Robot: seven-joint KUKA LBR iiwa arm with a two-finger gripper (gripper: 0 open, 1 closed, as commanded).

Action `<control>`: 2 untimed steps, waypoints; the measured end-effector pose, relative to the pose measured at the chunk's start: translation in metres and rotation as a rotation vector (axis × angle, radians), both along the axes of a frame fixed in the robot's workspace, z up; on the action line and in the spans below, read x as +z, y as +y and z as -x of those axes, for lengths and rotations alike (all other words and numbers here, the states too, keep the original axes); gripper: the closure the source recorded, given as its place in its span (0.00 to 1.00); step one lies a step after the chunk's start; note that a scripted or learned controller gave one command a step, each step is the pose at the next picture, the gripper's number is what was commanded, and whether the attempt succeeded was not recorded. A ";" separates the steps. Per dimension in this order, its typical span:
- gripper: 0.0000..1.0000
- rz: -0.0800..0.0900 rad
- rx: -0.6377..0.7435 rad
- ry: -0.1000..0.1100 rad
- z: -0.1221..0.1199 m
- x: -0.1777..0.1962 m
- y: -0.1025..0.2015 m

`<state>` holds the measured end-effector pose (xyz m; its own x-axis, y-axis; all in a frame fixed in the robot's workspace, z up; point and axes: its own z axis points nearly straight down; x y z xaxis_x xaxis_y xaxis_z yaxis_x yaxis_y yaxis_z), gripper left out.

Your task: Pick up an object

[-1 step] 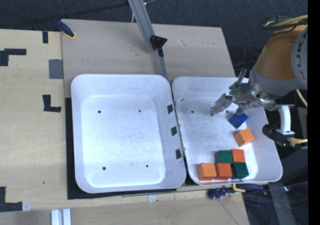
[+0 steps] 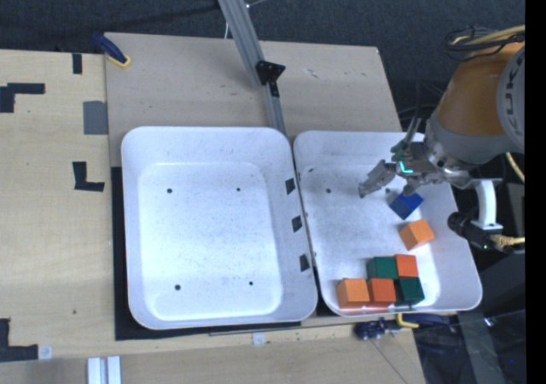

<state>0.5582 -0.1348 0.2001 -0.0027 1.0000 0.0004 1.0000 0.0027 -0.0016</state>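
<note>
The gripper (image 2: 376, 180) hung over the right bin (image 2: 341, 229), its fingers spread apart with nothing between them. A blue block (image 2: 406, 204) lay just beside it, with an orange block (image 2: 416, 234) next to that. More orange and green blocks (image 2: 384, 280) clustered at the bin's near edge.

Open floor spans the upper and left parts of the right bin (image 2: 341, 152), where a tool could pass freely. A blue block (image 2: 406, 204) and an orange block (image 2: 416, 234) lie apart near the right wall, while a tight cluster of orange and green blocks (image 2: 386, 281) crowds the near edge. The left bin (image 2: 136, 152) offers unobstructed room. A slanted metal pole (image 2: 241, 20) crosses above the table (image 2: 333, 75).
</note>
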 end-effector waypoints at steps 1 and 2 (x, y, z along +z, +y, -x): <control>0.00 0.000 0.000 0.005 -0.008 -0.058 0.004; 0.00 0.002 -0.001 0.002 -0.007 -0.111 0.005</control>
